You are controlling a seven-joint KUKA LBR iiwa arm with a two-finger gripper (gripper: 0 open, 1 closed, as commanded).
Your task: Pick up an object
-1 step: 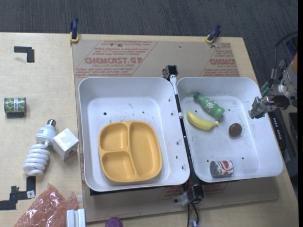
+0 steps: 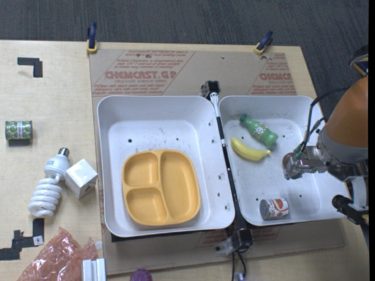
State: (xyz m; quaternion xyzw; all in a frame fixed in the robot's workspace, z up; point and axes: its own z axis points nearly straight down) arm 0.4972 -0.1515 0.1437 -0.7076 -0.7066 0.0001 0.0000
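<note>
Sitting side by side on the bench, the two white bins held different things. The left bin (image 2: 111, 157) carried a yellow divided plate (image 2: 161, 187) lying flat toward its near side. The right bin (image 2: 281, 105) held a green bottle (image 2: 258, 130) on its side near the far wall, a yellow banana (image 2: 249, 150) just in front of it and almost touching it, and a small can (image 2: 274, 208) lying on its side near the front wall, well apart from the other two.

The arm (image 2: 351, 122) reached in from the right over the right bin, and its gripper (image 2: 295, 166) hung above the bin floor between the banana and the can, touching neither. I could not tell whether the claw was open or closed.

Outside the bins, on the left of the bench, lay a spiral light bulb (image 2: 47, 187), a white cube (image 2: 81, 178) beside it, a small green can (image 2: 18, 130) farther back, and a reddish mesh bag (image 2: 55, 256) at the near edge
</note>
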